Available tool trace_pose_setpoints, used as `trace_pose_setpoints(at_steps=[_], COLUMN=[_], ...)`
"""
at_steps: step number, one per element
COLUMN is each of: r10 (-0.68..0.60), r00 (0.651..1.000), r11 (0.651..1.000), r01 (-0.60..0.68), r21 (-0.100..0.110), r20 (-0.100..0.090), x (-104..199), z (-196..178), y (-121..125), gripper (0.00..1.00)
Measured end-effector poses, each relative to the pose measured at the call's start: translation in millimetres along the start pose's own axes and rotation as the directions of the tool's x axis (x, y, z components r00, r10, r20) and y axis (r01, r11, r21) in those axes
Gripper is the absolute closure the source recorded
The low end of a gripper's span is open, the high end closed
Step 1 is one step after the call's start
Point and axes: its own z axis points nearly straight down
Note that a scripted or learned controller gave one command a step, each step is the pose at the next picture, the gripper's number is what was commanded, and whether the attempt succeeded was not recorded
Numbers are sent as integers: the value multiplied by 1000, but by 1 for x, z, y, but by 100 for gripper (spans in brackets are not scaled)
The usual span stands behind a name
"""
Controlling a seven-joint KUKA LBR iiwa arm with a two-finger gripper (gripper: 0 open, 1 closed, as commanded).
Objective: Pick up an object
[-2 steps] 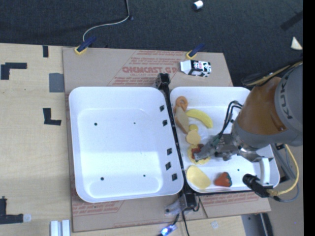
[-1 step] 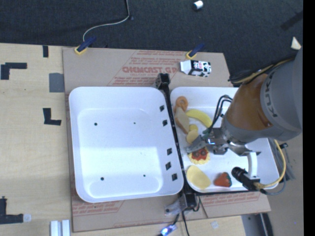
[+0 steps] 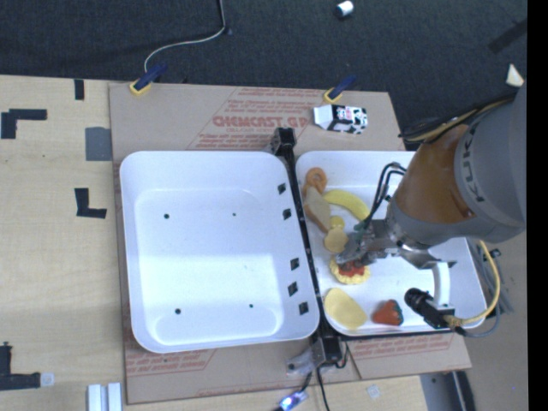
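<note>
Gripper [image 3: 353, 248] sits low in the right bin [image 3: 467, 268], right over a small cluster of toy food near the bin's middle, and from up here I can't tell whether it has anything: its tip blends into the objects beneath it. Just under it I see a red and yellow piece [image 3: 351, 272], and it looks to be resting on the bin floor, so I judge the pick as not done yet; closing and lifting are left.

Close around are a banana [image 3: 347, 201], a tan piece [image 3: 318, 210] with an orange round piece [image 3: 316, 178] at its far end, a pale yellow piece [image 3: 345, 308] and a red strawberry-like piece [image 3: 388, 313] toward the near edge. These crowd the target, so I expect a neighbour could get nudged or caught. To one side, the left bin [image 3: 137, 229] lies on the table [image 3: 51, 255].
</note>
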Motion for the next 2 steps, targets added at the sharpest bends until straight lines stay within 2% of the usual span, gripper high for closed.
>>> trace_pose_setpoints(at_steps=[1, 2], r10=[-8, -6], r00=[1000, 1000], r11=[1000, 1000], r01=[9, 6], r21=[4, -5], r20=[-5, -4], x=[63, 99], z=[-77, -257], y=[71, 106], gripper=[100, 100])
